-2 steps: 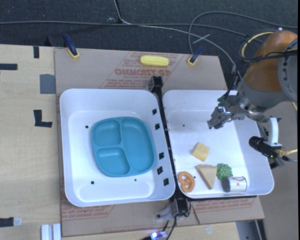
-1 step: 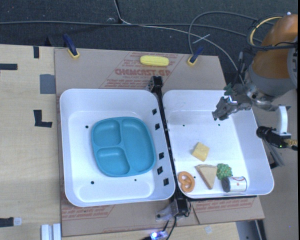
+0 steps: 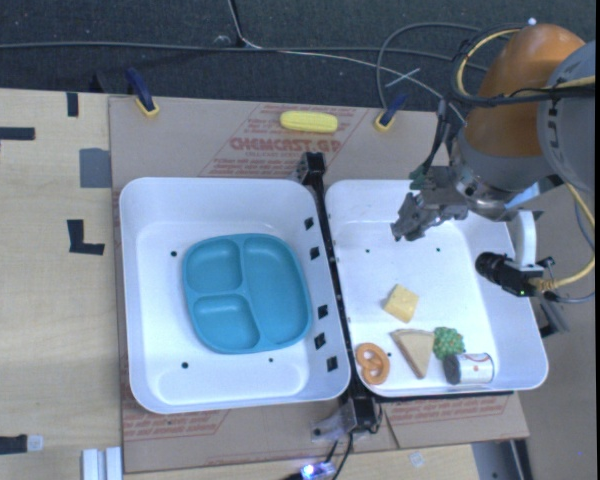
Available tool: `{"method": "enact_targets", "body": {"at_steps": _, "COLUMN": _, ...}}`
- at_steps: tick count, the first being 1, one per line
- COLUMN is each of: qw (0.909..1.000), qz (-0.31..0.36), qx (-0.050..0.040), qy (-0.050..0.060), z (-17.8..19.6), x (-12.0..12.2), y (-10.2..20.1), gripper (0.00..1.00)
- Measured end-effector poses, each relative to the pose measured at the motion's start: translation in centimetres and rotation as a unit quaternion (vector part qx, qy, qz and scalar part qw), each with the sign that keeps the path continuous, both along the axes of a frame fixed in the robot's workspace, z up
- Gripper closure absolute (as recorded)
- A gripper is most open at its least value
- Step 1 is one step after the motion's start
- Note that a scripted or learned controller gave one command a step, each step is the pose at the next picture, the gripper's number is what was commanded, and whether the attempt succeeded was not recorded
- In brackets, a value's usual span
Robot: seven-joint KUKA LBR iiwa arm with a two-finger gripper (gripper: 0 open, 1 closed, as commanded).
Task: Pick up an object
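My gripper (image 3: pixel 408 226) hangs over the upper middle of the right bin (image 3: pixel 355 200), with nothing visible between its dark fingers. Below it on the bin floor lie a yellow cheese block (image 3: pixel 402 302), a tan bread slice (image 3: pixel 414 350), a pretzel (image 3: pixel 372 363), a green broccoli piece (image 3: pixel 446 342) and a small white can (image 3: pixel 473 368). The cheese is the nearest of these, a short way below the fingertips.
The left bin (image 3: pixel 140 208) holds a blue divided plate (image 3: pixel 246 292). A yellow corn-like toy (image 3: pixel 308 121) lies on the cardboard behind the bins. Clamps hold the cardboard at the back, and cables trail over the dark floor.
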State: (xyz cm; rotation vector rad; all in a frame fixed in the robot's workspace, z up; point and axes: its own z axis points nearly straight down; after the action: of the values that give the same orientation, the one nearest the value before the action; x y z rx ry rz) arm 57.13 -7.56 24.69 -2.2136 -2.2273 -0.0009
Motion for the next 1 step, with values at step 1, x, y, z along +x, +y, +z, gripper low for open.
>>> {"method": "enact_targets", "body": {"at_steps": 1, "qw": 1.0000, "qz": 0.000, "qx": -0.0003, "qy": 0.001, "z": 0.34, "x": -1.23, "y": 5.71, "gripper": 1.00}}
